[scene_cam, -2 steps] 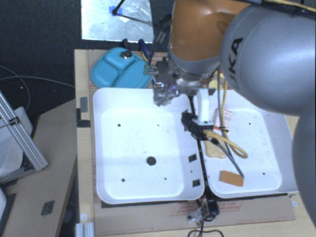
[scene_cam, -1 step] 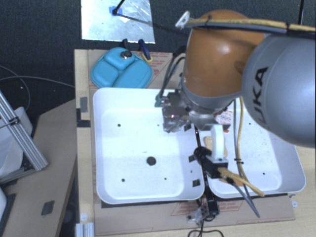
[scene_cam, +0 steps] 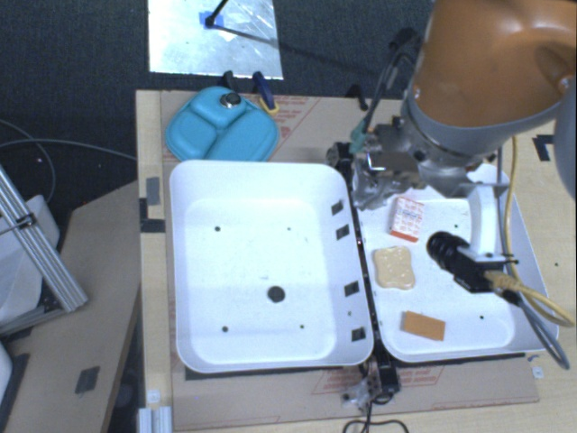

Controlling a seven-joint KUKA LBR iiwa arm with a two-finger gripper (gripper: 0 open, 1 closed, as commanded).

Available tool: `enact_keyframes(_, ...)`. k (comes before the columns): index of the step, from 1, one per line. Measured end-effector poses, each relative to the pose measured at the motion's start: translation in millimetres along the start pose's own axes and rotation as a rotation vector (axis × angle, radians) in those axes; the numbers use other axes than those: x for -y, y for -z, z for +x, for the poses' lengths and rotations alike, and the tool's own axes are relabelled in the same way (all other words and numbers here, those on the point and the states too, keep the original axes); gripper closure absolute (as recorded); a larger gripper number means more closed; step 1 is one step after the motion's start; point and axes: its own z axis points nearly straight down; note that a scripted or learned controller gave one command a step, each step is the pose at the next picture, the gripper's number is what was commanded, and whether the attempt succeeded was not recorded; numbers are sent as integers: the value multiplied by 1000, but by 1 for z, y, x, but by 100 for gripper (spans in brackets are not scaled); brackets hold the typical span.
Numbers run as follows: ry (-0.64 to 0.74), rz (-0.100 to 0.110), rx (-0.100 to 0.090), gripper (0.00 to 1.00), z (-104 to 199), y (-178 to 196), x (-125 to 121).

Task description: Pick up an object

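Here's the claw (scene_cam: 377, 180), a tangle of grey metal and cable low over the far left corner of the right bin (scene_cam: 478, 325), right at the wall the two bins share. Open or shut? I cannot tell from up here; the wrist's bulk covers it, and nothing can be seen gripped. Above it swells the arm (scene_cam: 496, 52), a broad glossy orange band over a smooth grey collar.

Just beside the claw, towards the near side, lies the red-and-white packet (scene_cam: 407, 217). It is small, flat and rectangular with printed faces, and it sits slightly tilted on the bin floor, apart from the claw. Next along is the pale beige pad (scene_cam: 394, 267), a squarish piece with rounded corners and a matt, soft-looking surface, lying close to the shared wall. Nearer the front edge sits the orange-brown block (scene_cam: 423, 326), thin, oblong and dull, turned a little askew. All three lie apart from one another in the right bin.

The bin itself is shallow white plastic, smooth, with rounded corners. Its twin, the left bin (scene_cam: 252, 242), carries a dark round disc (scene_cam: 276, 294) near the middle and a few tiny dark dots on its floor.

Beyond the left bin rests a blue plastic tray (scene_cam: 223, 126), moulded into compartments with rounded edges. Farther back, a crinkled silvery foil sheet (scene_cam: 214, 23) lies on dark carpet. The bench (scene_cam: 306, 120) is flat and tan like cardboard.
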Motion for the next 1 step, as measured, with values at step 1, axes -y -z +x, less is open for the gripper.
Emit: enact_keyframes(1, 10, 4, -1, 100, 36, 50, 0)
